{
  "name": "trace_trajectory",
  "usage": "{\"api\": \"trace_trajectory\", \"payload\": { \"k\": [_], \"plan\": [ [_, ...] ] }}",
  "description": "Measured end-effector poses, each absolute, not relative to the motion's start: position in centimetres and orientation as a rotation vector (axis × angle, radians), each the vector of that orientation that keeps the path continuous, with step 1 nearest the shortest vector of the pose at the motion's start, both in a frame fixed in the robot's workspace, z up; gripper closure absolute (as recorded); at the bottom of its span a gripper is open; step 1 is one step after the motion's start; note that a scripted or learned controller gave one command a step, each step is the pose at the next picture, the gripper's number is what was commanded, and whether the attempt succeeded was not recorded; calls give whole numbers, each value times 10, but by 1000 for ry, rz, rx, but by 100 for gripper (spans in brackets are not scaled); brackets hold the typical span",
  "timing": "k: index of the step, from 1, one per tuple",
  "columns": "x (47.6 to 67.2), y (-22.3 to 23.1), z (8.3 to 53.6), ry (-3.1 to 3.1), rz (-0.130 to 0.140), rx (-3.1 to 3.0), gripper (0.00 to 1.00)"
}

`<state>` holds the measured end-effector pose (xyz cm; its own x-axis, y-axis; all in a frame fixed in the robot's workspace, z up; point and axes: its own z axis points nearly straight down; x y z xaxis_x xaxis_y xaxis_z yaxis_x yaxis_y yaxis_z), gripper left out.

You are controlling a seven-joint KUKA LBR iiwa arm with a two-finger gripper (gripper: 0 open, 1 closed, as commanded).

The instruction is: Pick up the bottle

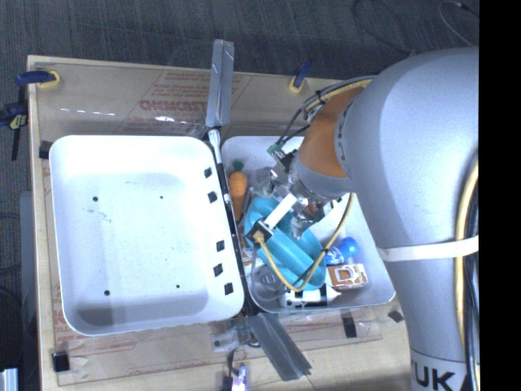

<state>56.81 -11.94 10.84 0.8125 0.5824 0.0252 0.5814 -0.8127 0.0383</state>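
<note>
bottle lies near right in the crowded right bin; claw state i cannot tell; neighbouring clutter could spoil a clean grasp.

Light falls evenly from above me, bright on the left bin, whose white floor nearly washes out. A soft shadow pools along its near wall. Glare streaks the table behind it. My grey arm looms large and slightly soft. The whole picture is grainy, fine detail smeared.
</note>
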Motion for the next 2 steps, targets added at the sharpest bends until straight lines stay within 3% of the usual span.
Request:
{"api": "trace_trajectory", "payload": {
  "k": [1, 2],
  "plan": [
    [570, -119, 120, 959, 60, 2957, 100],
    [543, -88, 244, 1037, -7, 2969, 100]
  ]
}}
